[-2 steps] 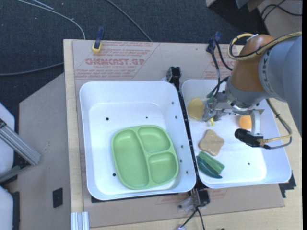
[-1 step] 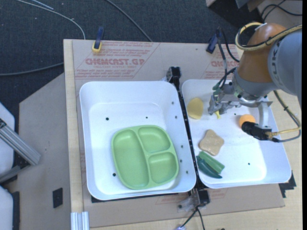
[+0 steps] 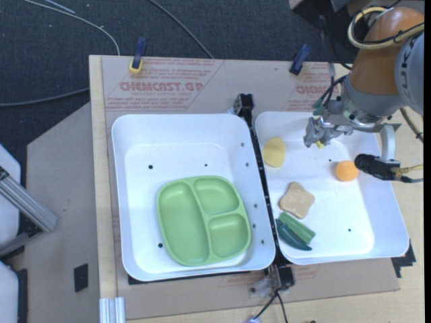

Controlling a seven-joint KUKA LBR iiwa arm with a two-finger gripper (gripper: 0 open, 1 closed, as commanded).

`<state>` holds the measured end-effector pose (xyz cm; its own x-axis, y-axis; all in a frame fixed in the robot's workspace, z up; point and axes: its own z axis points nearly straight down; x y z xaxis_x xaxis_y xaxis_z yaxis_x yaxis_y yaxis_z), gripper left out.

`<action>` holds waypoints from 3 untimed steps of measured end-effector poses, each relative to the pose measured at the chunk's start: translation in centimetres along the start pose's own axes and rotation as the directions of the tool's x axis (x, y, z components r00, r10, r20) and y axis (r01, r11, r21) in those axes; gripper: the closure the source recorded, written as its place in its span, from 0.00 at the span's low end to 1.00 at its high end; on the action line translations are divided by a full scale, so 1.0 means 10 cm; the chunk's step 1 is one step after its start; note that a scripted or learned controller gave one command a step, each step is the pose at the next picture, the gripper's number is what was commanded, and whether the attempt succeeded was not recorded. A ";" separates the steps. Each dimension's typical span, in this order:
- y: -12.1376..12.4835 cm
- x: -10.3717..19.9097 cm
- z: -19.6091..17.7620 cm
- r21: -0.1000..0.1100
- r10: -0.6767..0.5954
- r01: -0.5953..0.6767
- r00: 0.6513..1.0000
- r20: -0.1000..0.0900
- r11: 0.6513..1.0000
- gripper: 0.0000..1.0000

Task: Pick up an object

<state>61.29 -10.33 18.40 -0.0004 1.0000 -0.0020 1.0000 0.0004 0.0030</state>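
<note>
Green divided plate [image 3: 202, 219] lies in the left bin [image 3: 128, 140]; blue clamps [image 3: 300, 58] grip the board [image 3: 168, 83]

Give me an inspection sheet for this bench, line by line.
Surface: board bearing two white bins, left bin and right bin.
Job's things: yellow piece, orange ball, tan piece, green piece, all in right bin.
Clutter: green divided plate in left bin.
Grippers: tool above right bin's far end, holding nothing.
Cables: cable on floor.
Surroundings: dark carpet, clamps.
</note>
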 end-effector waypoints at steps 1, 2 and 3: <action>0.09 0.06 -0.56 -0.001 -0.002 0.002 1.000 0.000 1.000 1.00; 0.11 0.06 -1.06 -0.001 -0.001 0.001 1.000 0.000 1.000 1.00; -0.06 0.58 -0.83 0.013 -0.005 0.005 1.000 -0.004 1.000 1.00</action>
<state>60.71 -4.49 26.63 -0.0053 1.0000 0.0024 0.9999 0.0053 -0.0095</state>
